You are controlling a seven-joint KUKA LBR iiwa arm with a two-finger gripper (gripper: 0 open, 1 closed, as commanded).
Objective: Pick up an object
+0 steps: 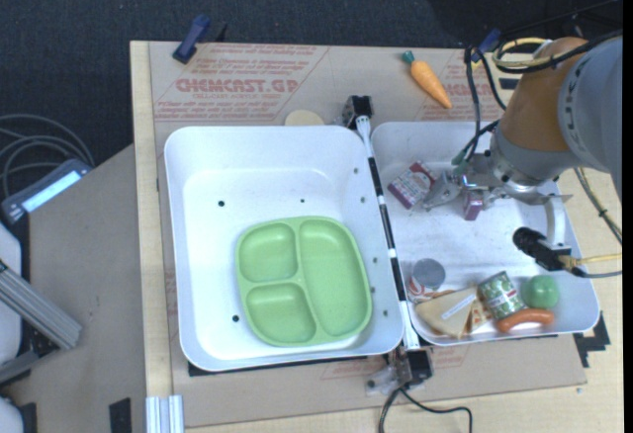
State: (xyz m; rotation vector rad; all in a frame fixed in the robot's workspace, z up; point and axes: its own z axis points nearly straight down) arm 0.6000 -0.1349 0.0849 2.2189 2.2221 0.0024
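1. Objects to pick from are all in the right bin (584, 307): a small packet (407, 187) with red and white print near the bin's far-left corner, a grey round disc (427, 274) by its left wall, and a pile along the near edge, namely a sandwich-looking toy (447, 310), a little can (501, 295), a green ball (541, 292) and something orange-red (521, 321).
2. The gripper (465, 186) is down inside the right bin near its far edge, just beside the packet. There's a dark purplish bit (473, 207) right under it, can't make out what that is.
3. Fingers are too blurry and crowded to call, so honestly can't tell if it's clamped on anything or loose.
4. Progress-wise: I'd say we're at the reach/grasp stage. Nothing is visibly lifted, so the grab and raise are left to do.
5. Left bin (188, 223) just has a green divided plate (302, 280) near its front edge. A toy carrot (429, 78) lies on the bench past the right bin's far edge.
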